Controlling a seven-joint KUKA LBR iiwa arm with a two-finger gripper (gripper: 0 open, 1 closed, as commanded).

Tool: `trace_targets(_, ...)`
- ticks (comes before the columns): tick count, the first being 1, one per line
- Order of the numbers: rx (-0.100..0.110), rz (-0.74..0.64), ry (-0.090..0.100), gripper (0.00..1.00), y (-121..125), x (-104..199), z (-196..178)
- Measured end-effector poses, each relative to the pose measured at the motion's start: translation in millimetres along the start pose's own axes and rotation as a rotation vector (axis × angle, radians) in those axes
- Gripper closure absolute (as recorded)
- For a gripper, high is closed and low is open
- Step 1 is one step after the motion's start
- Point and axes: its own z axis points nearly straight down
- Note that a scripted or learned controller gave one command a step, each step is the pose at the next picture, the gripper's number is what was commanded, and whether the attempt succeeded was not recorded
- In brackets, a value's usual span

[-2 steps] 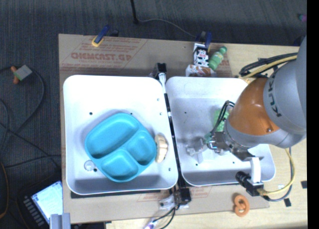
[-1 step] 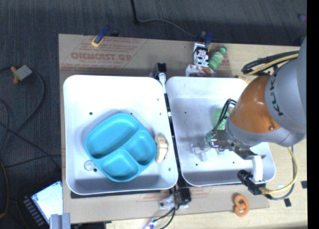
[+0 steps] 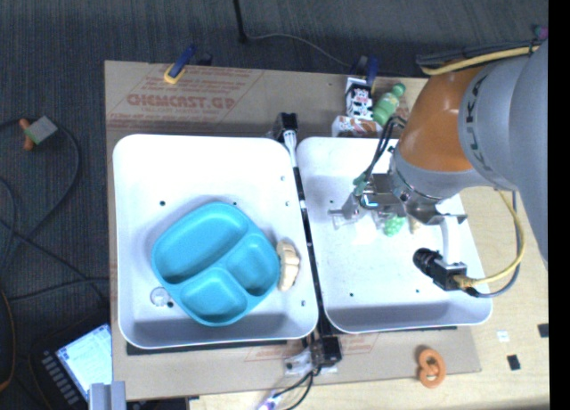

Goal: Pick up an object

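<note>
right now the gripper (image 3: 378, 208) hovers low in the right bin (image 3: 392, 310).
can't tell its grip; centre squarely over the green object (image 3: 390, 224) at mid-right before lifting.

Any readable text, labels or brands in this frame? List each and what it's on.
"CHEMCAST GP": red print on the brown board under the bins, roughly legible.
Letters on the arm's orange band: cut off at an angle, unreadable.
Small printed package behind the right bin: too small to read.
Paper at bottom left: blurred.
</note>
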Motion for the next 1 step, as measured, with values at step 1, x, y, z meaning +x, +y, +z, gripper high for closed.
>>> trace_targets(1,-0.001,-0.001,-0.001,1.00,52.1,33.7,-64.6)
